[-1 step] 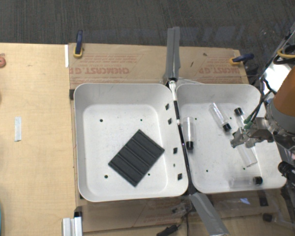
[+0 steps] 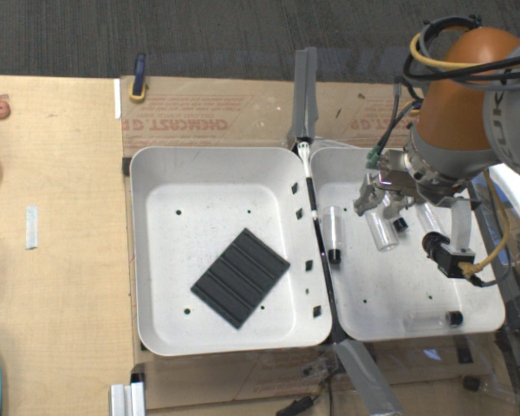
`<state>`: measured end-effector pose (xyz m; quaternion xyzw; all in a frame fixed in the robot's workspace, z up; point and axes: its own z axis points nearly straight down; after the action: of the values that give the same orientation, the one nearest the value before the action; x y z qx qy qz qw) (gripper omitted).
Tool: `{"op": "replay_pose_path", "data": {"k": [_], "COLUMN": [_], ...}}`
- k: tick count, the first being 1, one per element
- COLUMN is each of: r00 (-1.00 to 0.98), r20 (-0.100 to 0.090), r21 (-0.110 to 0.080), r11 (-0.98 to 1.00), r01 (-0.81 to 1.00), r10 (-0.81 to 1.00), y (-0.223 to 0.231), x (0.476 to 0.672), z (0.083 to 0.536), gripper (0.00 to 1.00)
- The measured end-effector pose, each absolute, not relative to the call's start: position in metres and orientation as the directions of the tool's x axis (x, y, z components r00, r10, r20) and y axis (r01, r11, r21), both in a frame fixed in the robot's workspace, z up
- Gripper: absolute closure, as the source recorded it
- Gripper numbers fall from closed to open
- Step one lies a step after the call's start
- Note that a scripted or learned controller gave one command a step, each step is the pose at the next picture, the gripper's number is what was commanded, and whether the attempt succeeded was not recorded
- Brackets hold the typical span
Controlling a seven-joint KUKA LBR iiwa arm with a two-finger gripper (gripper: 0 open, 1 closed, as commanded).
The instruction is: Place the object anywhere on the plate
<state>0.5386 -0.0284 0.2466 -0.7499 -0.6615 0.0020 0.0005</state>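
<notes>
marker [image 2: 333, 232] lies in right bin, left of tool [image 2: 383, 230]; tool's state unclear.

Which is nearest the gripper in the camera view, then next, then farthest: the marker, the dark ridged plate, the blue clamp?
1. Marker, right bin, just left of the gripper.
2. Dark ridged plate, left bin.
3. Blue clamp, bench's far left corner.

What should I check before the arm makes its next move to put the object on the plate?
1. Plate located: ok, the dark ribbed plate lies flat in the left bin.
2. Plate surface free: ok.
3. Object located: ok, a marker lies in the right bin by the divider.
4. Object held: not ok, the end effector is beside the marker, not on it.
5. Fingers' state: cannot tell.
</notes>
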Motion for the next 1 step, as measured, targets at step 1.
{"op": "replay_pose_path", "data": {"k": [1], "r00": [0.097], "r20": [-0.004], "r21": [-0.003], "r11": [-0.097], "r01": [0.995], "r10": [0.995], "y": [0.0251], "x": [0.6568], "z": [0.2092], "gripper": [1.0]}}
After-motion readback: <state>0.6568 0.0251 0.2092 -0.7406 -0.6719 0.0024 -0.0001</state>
